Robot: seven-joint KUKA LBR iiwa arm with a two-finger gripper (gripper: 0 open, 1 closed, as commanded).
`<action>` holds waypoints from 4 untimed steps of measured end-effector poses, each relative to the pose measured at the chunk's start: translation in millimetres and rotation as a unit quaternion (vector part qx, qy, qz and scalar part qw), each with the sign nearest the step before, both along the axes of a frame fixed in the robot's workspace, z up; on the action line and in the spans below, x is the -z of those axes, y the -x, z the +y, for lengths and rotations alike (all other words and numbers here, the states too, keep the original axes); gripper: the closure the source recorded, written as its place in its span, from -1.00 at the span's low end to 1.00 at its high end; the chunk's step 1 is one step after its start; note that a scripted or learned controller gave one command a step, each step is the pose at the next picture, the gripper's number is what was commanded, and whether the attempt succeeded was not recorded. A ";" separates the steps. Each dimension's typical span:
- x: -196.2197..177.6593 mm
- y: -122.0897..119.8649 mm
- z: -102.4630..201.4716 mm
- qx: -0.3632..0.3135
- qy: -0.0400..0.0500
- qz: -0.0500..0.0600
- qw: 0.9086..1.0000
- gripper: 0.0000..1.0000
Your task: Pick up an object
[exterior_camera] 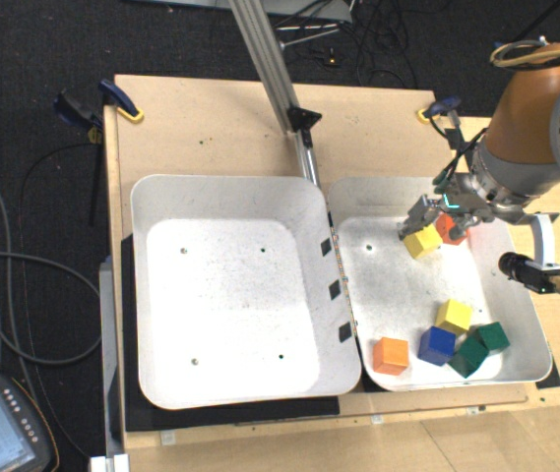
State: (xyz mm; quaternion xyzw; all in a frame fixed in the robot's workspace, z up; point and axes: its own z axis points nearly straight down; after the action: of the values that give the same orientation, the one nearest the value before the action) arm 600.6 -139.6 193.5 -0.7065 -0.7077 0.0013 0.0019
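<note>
Two white bins point(230, 293), finely speckled, on a tan worktop point(211, 126). Blocks: two yellow point(420, 243), one orange point(391, 355), one blue point(437, 345), two green point(492, 336), one red point(448, 228).

Dark carpet floor point(33, 57) with cables point(4, 293) around plywood bench point(211, 126).

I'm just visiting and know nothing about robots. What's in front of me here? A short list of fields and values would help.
arm: grey with an orange band, reaching in from the right
end effector: low over the right bin's upper part, at a yellow block
yellow block: tilted, just under the end effector; whether it is gripped is unclear
red-orange block: right beside that yellow block
right bin: also holds a cluster near its front edge
cluster: orange block, blue block, second yellow block, two green blocks
left bin: white, speckled
</note>
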 end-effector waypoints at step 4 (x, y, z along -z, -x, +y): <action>87.7 -5.0 1.9 0.001 0.001 -0.003 1.000 1.00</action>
State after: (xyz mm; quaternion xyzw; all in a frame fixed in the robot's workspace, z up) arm 605.6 -137.6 105.7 -0.7074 -0.7068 -0.0003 -0.0011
